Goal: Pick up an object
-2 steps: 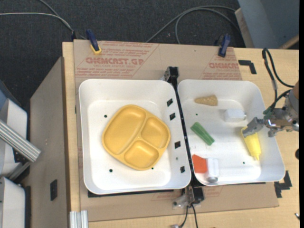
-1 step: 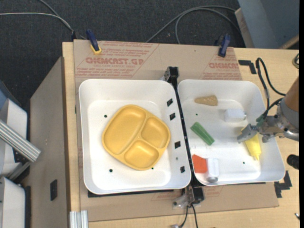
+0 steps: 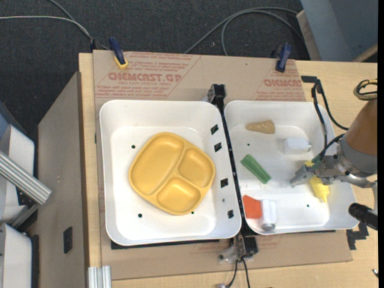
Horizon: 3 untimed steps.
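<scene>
Objects to pick: all in the right bin, listed below from left to right.
Table (image 3: 60, 161): light wood, carrying both bins; brown printed cardboard beneath them.
Left bin (image 3: 114, 179): shallow, white, left half of the table.
Yellow tray (image 3: 172, 173): three compartments, lying flat near the middle of the left bin, turned at a slant.
Blue clamps: one (image 3: 117, 51) at the far left edge of the cardboard, another (image 3: 282, 57) at the far right edge.
Right bin (image 3: 282, 218): shallow, white, just beside the left bin, a black divider strip between them.
Orange block (image 3: 252, 207): near left corner of the right bin, touching a white piece (image 3: 268, 212) on its right.
Green block (image 3: 255, 168): long, slanted, left of centre in the right bin, apart from the rest.
Tan piece (image 3: 261, 126): far side of the right bin, near the back wall.
White block (image 3: 294, 144): right of the tan piece, hard to make out against the bin.
Yellow object (image 3: 319, 188): right part of the right bin, just beneath the end effector.
End effector (image 3: 307, 174): low over the right part of the right bin, at the yellow object; cannot tell whether open or closed, nor whether anything is gripped.
Arm (image 3: 363, 137): grey with an orange band, reaching in from the right edge.
</scene>
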Motion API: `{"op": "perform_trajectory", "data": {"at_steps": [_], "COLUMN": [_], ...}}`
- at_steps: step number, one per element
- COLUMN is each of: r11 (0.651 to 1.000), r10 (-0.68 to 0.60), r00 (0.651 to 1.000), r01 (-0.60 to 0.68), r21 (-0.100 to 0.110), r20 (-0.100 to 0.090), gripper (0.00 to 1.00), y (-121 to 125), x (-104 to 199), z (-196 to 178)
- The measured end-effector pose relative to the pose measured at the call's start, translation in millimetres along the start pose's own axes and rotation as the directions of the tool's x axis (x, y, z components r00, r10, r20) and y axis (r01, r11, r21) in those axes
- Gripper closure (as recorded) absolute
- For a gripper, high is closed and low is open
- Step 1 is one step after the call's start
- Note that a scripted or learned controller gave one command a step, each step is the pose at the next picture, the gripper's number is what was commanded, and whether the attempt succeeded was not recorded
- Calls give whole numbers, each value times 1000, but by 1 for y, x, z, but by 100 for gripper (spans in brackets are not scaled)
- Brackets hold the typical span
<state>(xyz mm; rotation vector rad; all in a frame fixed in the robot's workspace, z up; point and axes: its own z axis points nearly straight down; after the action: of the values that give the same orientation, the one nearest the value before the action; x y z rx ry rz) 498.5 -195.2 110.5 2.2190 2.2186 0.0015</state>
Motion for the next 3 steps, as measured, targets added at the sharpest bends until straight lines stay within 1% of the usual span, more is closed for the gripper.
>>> {"op": "perform_trajectory", "data": {"at_steps": [1,2,3], "r11": [1000,1000,1000], "r10": [1,-1,-1], "r00": [1000,1000,1000], "r01": [-1,1,1], "r21": [-4,-3,-4], "r20": [1,1,1], "gripper": [100,100,100], "y": [1,10,10], "x": [-1,-7,-16], "z": [-12,-62,-124]}}
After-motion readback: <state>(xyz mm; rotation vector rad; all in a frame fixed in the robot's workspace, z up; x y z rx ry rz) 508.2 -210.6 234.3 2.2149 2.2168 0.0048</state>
